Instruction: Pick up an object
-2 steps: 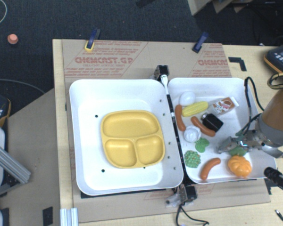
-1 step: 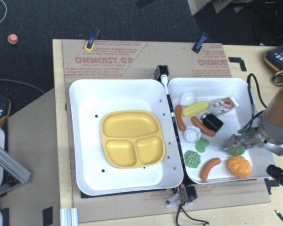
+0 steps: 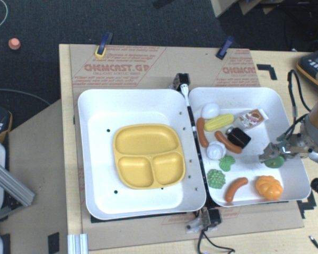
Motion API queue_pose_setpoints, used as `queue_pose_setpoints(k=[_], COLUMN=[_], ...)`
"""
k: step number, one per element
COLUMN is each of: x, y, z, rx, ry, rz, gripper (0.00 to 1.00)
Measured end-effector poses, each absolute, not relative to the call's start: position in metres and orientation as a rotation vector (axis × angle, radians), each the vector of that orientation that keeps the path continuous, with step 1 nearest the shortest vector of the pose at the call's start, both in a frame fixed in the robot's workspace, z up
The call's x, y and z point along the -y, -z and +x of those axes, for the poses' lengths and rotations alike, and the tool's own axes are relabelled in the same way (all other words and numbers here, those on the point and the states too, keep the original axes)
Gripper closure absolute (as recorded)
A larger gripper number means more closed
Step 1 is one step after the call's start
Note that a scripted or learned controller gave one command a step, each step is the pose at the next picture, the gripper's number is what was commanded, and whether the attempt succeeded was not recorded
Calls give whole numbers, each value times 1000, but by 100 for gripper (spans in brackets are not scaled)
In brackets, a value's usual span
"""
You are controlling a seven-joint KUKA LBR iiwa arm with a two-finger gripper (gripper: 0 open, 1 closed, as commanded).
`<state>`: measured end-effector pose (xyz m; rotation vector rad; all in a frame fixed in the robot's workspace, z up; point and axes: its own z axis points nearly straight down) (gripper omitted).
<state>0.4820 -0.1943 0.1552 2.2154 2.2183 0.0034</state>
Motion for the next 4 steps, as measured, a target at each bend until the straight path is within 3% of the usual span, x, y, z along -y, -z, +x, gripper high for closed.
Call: queue_pose_setpoints(k=[1, 2, 4], x=[205, 206, 101], y=[-208, -226, -241], z=[484, 485, 498], rx=[-2217, -2219, -2229], ry=[-3, -2, -3], rz=[2215, 2216, 2214], gripper=[100, 100, 100])
